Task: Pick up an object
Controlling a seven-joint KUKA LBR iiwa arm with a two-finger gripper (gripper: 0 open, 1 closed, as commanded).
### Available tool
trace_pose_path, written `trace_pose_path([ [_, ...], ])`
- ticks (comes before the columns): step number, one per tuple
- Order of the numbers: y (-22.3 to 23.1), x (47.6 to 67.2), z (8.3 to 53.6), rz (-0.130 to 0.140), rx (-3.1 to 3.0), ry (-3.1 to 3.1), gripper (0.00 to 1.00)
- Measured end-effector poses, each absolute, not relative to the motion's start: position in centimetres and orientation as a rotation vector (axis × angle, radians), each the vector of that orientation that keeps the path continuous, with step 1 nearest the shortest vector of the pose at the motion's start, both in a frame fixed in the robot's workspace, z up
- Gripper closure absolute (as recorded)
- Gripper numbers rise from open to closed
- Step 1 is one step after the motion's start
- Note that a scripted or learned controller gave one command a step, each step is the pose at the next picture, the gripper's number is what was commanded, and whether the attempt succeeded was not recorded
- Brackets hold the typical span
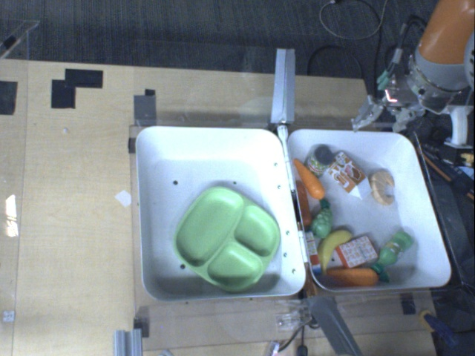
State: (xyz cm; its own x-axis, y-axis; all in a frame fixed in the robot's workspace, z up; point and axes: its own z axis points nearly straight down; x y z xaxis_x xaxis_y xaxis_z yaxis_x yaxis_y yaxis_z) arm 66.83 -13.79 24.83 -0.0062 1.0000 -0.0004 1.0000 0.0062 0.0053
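Right now your two-finger gripper (384,115) hangs at the far right corner of the shallow white right-hand bin (429,199), just outside its back rim, with nothing between its fingers; the two metal tips look spread apart, though they're small and you shouldn't lean hard on that

Everything pickable sits below and to the left of the tips in this view, inside that bin. The nearest candidates are the round beige bread-like piece (382,187) and the small white-and-orange printed carton (346,173), both close to the back wall. The carton lies tilted, its long axis running diagonally from upper left to lower right. Further off, you've got the orange plastic carrot (308,178) against the divider, the yellow banana (332,242), a red-and-white printed box (357,251) and a green toy bottle (394,248) near the front rim

The print on the carton and the box is too blurred to read; no brand can be made out

The green sectioned plastic plate (228,236) lies alone in the left-hand white bin (156,199), well apart from the gripper, so I'd judge the bread piece the shortest reach
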Motion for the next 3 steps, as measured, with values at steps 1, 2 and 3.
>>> trace_pose_path([
  [1, -12.6, 61.3, 9.5, 0.007, 2.259, 2.177, 0.00],
  [2, -12.5, 61.5, 10.8, 0.015, 2.255, 2.174, 1.00],
  [3, -3.6, 63.7, 22.9, 0.009, 2.236, 2.201, 1.00],
])
